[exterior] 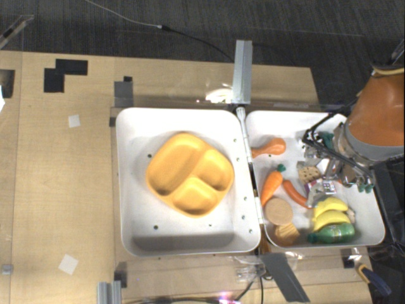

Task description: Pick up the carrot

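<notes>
Carrot (271,186) lying tilted in right bin (377,233), near its left wall, just above a round brown disc (278,211), hand (324,177) low over bin to carrot's right, apart from it, finger state cannot tell, yellow divided plate (190,173) in left bin (133,189)

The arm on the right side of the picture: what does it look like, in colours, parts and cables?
The arm shows a broad orange band with a grey ring beneath it. Black cables loop out from its left side. Below hangs the gripper, a cluttered assembly of dark and silvery metal parts with small teal-green pieces.
</notes>
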`<move>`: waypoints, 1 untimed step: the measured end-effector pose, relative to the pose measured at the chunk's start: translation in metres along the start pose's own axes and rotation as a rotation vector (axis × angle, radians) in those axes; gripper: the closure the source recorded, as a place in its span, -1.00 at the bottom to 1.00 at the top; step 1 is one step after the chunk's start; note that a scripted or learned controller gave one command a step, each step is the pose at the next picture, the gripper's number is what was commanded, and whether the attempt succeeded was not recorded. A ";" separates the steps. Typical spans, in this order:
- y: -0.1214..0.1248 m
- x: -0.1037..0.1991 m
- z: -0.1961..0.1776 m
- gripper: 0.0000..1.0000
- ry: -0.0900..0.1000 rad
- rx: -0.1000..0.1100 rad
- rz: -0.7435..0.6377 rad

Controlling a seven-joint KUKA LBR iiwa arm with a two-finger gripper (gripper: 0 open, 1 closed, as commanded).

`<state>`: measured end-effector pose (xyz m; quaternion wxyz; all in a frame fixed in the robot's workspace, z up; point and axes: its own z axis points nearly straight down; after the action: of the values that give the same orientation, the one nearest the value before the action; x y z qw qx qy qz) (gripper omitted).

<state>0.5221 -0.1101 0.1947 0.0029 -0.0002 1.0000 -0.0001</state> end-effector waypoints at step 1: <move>0.027 -0.047 0.104 -1.00 -0.014 0.000 0.070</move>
<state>0.5698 -0.0832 0.0906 0.0096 0.0350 0.9993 -0.0001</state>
